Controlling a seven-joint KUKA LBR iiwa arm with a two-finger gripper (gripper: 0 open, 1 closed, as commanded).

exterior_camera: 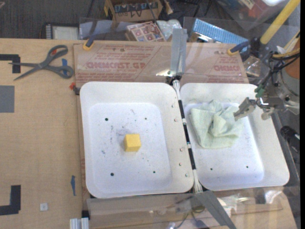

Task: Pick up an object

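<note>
Tool at right edge of pale green cloth, right bin; finger spread unclear.

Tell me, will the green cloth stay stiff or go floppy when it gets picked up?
Probably floppy: the green cloth lies crumpled in soft folds in the right bin, so it would likely droop and hang. It looks thin, so likely light. It shouldn't roll.
</note>
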